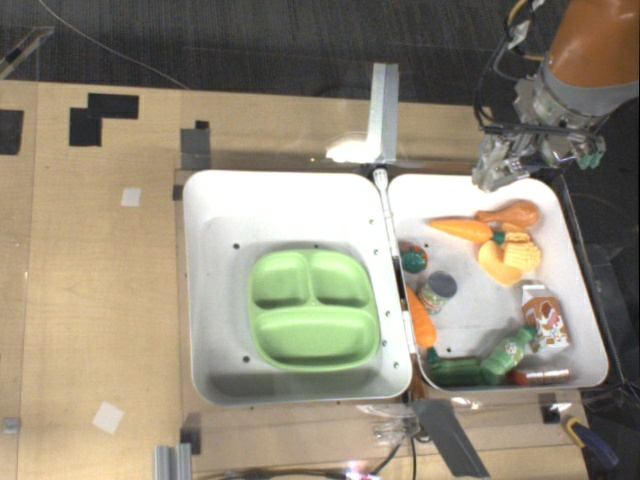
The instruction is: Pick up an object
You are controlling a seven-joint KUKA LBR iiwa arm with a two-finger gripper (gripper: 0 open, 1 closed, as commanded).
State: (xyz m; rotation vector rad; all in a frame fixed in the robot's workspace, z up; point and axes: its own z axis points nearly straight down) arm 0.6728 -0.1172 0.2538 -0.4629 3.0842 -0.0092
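My gripper (500, 164) hangs over the back rim of the right bin (590, 298), at its far left corner, with nothing seen in it. Below it in that bin lie an orange carrot (460, 229), a tan gourd (512, 214) and a yellow corn piece (508, 255). Farther forward are a small teal and red ball (413, 259), a grey can (437, 288), a second carrot (420, 324), a brown and white carton (544, 319), a green bottle (506, 353), a dark green cucumber (455, 371) and a red-tipped tube (540, 375).
The left bin (215, 268) holds a green divided plate (313, 308). A metal post (384, 113) stands behind the ridge between the two bins. Cables loop beside the arm's orange band (595, 43) at the top right.
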